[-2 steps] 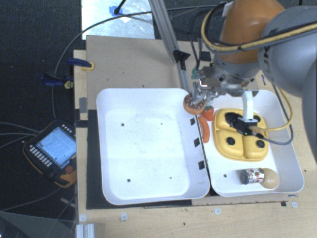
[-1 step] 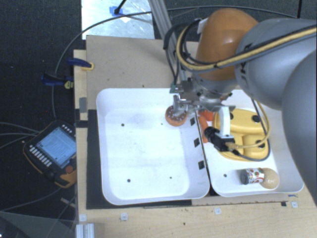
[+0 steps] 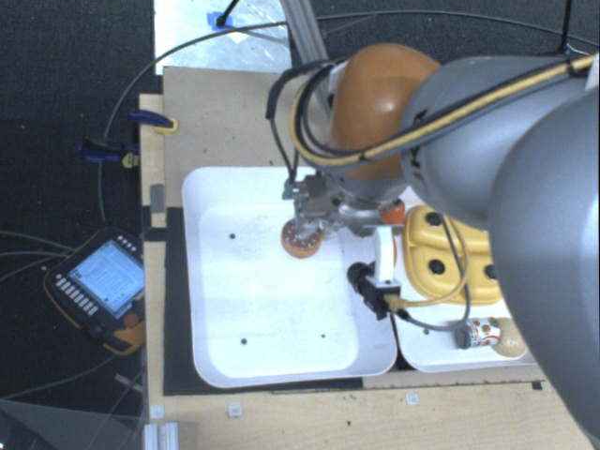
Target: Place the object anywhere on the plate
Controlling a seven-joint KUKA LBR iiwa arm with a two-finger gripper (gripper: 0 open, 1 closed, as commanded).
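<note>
- Nearest you, along the bench's front edge, you see bare tan board (image 3: 375,411) below the two white bins.
- In the right bin (image 3: 441,356) you have a small bottle with a red-and-white label (image 3: 483,333) lying on its side near the front rim, and behind it a yellow plate-like tray with dark round holes (image 3: 441,256), partly hidden by the arm.
- A black cable fitting (image 3: 367,284) hangs over the rim between the two bins.
- The left bin (image 3: 244,345) shows you a white floor with a few dark specks.
- Toward the back of that left bin, a small round brownish object (image 3: 302,243) sits directly under the gripper (image 3: 309,216); you cannot tell whether it is held or resting on the floor, nor how the gripper's tips stand.
- Above it, the arm's orange band (image 3: 375,101) and grey body (image 3: 525,176) reach in from your right.
- Farthest left, off the bench, a teach pendant with a lit blue screen (image 3: 101,284) lies on dark floor.
</note>
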